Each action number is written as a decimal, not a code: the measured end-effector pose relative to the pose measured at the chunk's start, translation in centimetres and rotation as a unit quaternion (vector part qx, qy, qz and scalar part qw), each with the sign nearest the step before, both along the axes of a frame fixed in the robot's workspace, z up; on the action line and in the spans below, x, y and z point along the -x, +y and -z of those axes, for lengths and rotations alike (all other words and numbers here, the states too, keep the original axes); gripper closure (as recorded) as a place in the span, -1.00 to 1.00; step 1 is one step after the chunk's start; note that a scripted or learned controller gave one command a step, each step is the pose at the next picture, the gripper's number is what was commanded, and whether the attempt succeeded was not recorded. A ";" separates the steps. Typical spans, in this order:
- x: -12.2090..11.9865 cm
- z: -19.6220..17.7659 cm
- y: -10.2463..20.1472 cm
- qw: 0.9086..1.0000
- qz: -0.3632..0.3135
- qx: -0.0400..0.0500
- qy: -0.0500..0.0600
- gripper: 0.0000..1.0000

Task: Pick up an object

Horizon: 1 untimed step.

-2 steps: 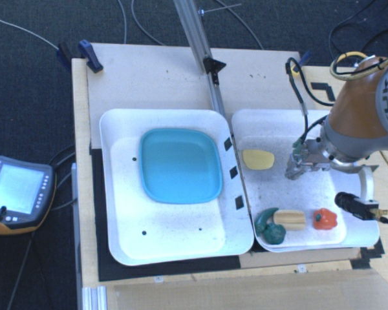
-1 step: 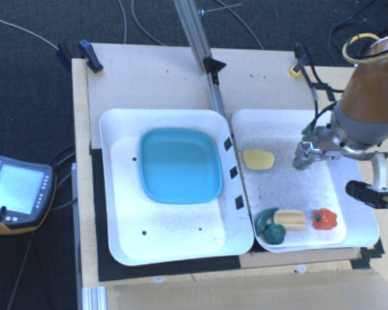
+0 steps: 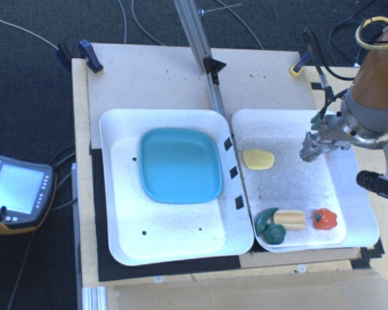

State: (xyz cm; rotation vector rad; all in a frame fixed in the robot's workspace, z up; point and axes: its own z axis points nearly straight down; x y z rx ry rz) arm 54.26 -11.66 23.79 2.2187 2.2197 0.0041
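Two shallow white bins sit side by side on the worktop [image 3: 149, 76], seen from the one camera above.

Item 1: end effector [image 3: 309, 148], grey metal, hanging over the right bin [image 3: 349, 192] near that bin's far right part. The arm [image 3: 375, 76] carries it in from the right, its orange-brown section above the grey wrist. Whether the fingers stand apart or together cannot be told from this angle; nothing is seen between them.

Item 2: yellow object [image 3: 258, 159], soft-edged and flat, lying on the bin floor to the left of the end effector and slightly nearer the camera, apart from it.

Item 3: tan block [image 3: 289, 219], oblong, well below the end effector in the picture, at the bin's near edge.

Item 4: green object [image 3: 270, 226], dark and curved, touching the left end of the tan block, below and left of the end effector.

Item 5: red object [image 3: 324, 219], round with a small green top, just right of the tan block and almost straight below the end effector, well apart from it.

Item 6: left bin [image 3: 116, 173], far to the left of the end effector, holding a blue square tray [image 3: 181, 165].

Item 7: handheld pendant [image 3: 16, 192] with a lit screen, off the worktop at far left.

Item 8: a metal pole [image 3: 194, 24] slanting in from the top, above and left of the end effector.
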 end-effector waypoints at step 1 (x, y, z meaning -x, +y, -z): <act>0.1 0.1 5.0 1.000 -0.002 -0.001 0.002 1.00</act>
